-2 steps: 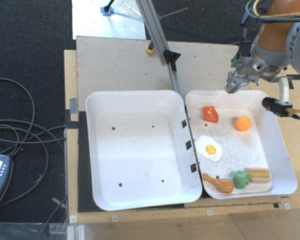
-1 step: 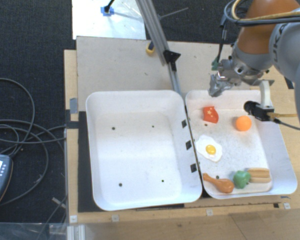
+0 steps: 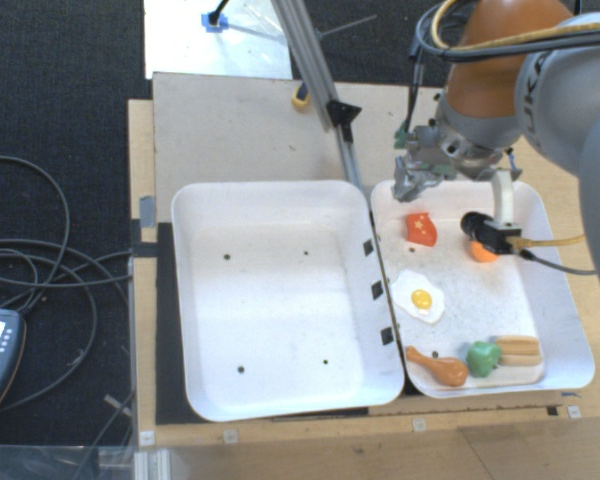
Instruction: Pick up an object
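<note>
1. I see the gripper (image 3: 416, 182) hanging over the far end of the right bin (image 3: 560, 268), just above the red toy piece (image 3: 421, 229); nothing sits between its tips, though how far they are parted I cannot tell.
2. All candidates lie in that bin: fried egg (image 3: 421, 299), drumstick (image 3: 438, 364), green pepper (image 3: 483, 356), hot dog (image 3: 518, 349), and an orange piece (image 3: 483, 251).
3. I judge the red piece the likely target, being nearest.
4. The left bin (image 3: 280, 288) serves as the drop side.
</note>
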Controlling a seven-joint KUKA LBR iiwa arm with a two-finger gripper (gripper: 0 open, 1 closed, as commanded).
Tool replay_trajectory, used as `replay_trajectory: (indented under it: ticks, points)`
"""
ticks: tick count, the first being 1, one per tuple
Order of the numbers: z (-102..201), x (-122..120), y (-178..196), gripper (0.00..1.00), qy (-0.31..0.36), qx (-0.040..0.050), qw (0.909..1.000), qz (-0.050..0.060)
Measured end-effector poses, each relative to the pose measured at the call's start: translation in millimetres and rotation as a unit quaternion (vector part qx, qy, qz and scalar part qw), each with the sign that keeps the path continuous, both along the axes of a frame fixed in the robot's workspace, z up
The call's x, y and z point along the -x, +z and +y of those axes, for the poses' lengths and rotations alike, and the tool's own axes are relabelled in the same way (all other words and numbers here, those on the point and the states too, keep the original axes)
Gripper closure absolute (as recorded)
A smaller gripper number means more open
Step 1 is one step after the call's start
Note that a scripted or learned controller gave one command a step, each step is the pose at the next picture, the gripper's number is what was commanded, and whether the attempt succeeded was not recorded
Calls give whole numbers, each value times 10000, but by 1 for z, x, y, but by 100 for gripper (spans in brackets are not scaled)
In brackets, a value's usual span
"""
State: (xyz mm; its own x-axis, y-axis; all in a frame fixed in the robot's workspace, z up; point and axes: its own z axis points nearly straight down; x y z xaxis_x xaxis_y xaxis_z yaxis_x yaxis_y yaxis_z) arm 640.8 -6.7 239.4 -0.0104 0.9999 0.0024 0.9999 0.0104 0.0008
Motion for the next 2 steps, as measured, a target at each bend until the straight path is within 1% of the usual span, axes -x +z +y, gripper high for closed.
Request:
replay_trajectory:
  ticks: [1, 2]
  points:
    - [53, 26, 6, 100, 2, -3, 10000, 7]
    - [99, 46, -9, 100, -4, 0, 10000, 15]
